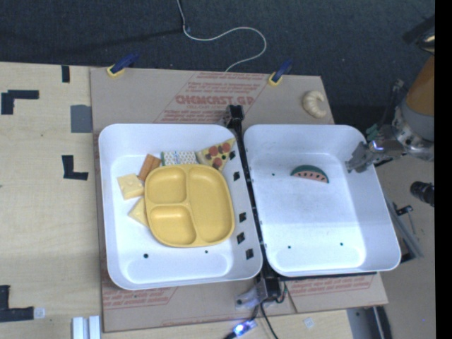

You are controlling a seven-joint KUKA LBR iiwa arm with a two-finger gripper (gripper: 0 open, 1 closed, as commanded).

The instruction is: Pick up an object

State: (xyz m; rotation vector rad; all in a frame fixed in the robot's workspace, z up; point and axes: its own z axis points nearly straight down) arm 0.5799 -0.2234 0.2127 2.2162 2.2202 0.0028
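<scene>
Camera view shows the gripper (pixel 358 159) at the right bin's (pixel 318 256) right rim, its grip state impossible to tell (blurred). A watermelon slice toy (pixel 310 174) lies inside that bin, near its far wall, apart from the gripper. Descending here risks striking the rim.

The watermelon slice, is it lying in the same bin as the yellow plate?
No, the watermelon slice lies alone in the right bin, while the yellow plate sits in the left bin.
</scene>
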